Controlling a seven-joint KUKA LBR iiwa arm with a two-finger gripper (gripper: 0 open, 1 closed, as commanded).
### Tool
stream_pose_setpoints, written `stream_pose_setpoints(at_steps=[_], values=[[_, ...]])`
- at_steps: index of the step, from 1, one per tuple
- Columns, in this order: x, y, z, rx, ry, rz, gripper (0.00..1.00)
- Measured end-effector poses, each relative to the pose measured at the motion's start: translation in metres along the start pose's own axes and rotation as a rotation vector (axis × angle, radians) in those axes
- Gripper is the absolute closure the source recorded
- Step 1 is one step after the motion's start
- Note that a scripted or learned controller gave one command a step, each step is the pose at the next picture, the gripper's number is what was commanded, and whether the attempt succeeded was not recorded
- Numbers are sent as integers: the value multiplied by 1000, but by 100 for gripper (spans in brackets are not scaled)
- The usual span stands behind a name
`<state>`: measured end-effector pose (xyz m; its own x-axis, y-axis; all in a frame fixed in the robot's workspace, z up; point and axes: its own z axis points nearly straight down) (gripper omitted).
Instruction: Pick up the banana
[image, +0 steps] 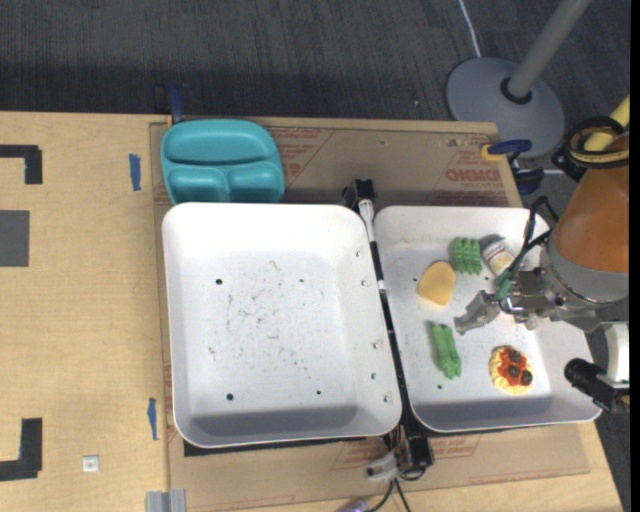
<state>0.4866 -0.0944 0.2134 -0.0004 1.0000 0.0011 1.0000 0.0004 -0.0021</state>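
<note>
The banana (435, 283) is a short, pale yellow, rounded piece. It lies in the right bin (420, 400), in its upper left part. My gripper (478, 313) hangs over the middle of that bin, just right of and below the banana, a small gap apart. Nothing is visibly held in it. The grey arm with its orange band (600, 225) comes in from the right edge.
In the right bin also lie a ridged green piece (465, 254), a small jar (495, 252), a long green vegetable (446, 350) and a yellow disc with red and dark spots (512, 369). The left bin (200, 240) sits alongside. A teal tray (222, 160) stands behind it.
</note>
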Motion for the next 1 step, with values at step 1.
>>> stream_pose_setpoints(at_steps=[1], values=[[45, -7, 29, 0, 0, -318, 0]])
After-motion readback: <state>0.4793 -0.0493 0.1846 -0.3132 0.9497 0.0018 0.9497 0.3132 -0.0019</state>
